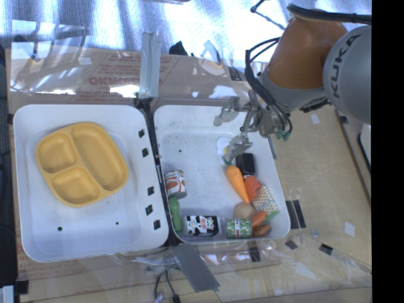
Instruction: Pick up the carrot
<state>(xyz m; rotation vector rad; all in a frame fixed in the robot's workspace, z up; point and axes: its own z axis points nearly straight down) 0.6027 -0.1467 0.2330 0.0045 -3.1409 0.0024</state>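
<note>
While the carrot [237, 182] lies in the right bin [196, 137], toward its right wall, its thick end points to the far side and its thin end to the near side. Just above the thick end hangs the gripper [238, 148], and beside it on the right is a small black block [246, 163]. Whether the metal fingers are apart or together I cannot tell, and nothing is seen between them. From the right the grey arm [344, 68] reaches in, with its orange band [303, 52] over the far right corner of the bin, and the wrist bends down and to the left. Near the carrot's thin end lie other small food toys along the near wall, among them a green can [238, 228] and a black-and-white carton [201, 225]. A yellow divided plate [81, 163] lies in the left bin [38, 232].
</note>
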